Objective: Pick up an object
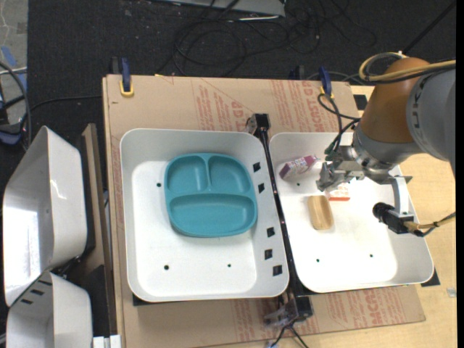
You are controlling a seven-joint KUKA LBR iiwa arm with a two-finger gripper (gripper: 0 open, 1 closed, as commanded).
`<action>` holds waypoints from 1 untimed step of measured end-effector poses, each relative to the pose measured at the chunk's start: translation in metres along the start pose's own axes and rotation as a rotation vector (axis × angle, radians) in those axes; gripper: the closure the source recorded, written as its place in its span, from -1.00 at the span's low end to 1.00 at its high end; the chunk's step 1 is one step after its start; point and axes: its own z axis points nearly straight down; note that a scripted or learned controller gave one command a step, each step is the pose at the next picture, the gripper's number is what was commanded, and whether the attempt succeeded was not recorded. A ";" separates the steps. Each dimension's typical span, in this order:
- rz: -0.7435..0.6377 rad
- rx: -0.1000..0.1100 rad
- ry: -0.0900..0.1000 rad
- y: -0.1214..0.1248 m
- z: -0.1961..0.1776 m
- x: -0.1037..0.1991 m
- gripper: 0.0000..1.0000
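Note:
A tan bread-like block (320, 212) lies in the middle of the right bin (406, 267). A small purple and white packet (297, 167) rests near that bin's far left corner. A little red and white item (339, 195) lies just right of the block's far end. My gripper (331, 180) hangs over the right bin, directly above the red and white item and just beyond the tan block. Nothing shows between its fingers.
A teal divided plate (210, 194) lies in the left bin (145, 267). A black divider (274, 201) runs between the bins. Cables and a black fitting (391, 218) hang off the arm over the right bin's right side.

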 end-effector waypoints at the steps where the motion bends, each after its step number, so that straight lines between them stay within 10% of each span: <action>1: -0.006 -0.004 0.000 -0.003 -0.046 0.007 1.00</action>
